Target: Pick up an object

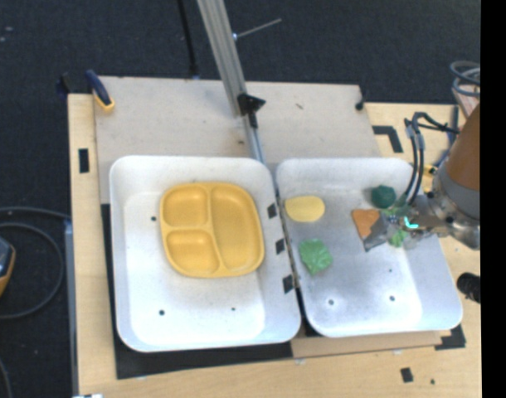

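- The arm comes in from the right edge of the frame, and its gripper sits low over the right bin, in that bin's upper right part.
- Whether the pincer is apart, together or clamped on anything I cannot tell; the tip is a small dark tangle with a green glint in it.
- Candidate things for picking all lie in the right bin: an orange piece touching or just beside the gripper tip, a dark green lump just above it, a yellow oval near the bin's upper left corner, and a light green crumpled piece below that.
- The left bin bears a yellow divided plate, well apart from the arm.
- Judged step: the reach or the grasp attempt itself, most likely on the orange piece; nothing is visibly lifted.
- The next move likely calls for closing firmly on that piece, then rising straight up without nudging the dark green lump.
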Controlling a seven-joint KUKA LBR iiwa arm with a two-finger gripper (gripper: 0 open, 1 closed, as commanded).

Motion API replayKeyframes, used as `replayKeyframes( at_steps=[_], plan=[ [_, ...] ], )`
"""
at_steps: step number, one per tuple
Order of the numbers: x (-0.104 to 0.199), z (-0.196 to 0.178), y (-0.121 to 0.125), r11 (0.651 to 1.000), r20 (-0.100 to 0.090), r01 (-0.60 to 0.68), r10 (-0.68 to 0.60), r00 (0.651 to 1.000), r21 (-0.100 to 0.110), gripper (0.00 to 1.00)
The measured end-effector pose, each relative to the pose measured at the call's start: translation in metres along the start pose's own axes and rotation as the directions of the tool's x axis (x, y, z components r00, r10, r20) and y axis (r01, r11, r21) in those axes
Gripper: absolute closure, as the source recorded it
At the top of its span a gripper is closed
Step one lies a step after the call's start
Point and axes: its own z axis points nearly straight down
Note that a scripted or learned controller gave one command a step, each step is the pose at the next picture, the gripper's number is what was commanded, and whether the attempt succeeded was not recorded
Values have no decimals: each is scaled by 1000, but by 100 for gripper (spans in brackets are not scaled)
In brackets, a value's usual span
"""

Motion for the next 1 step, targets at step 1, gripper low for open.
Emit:
replayKeyframes(
  at_steps=[1],
  plan=[
    [0, 0, 0, 1000, 0, 0, 0, 1000, -1, 0]
  ],
)
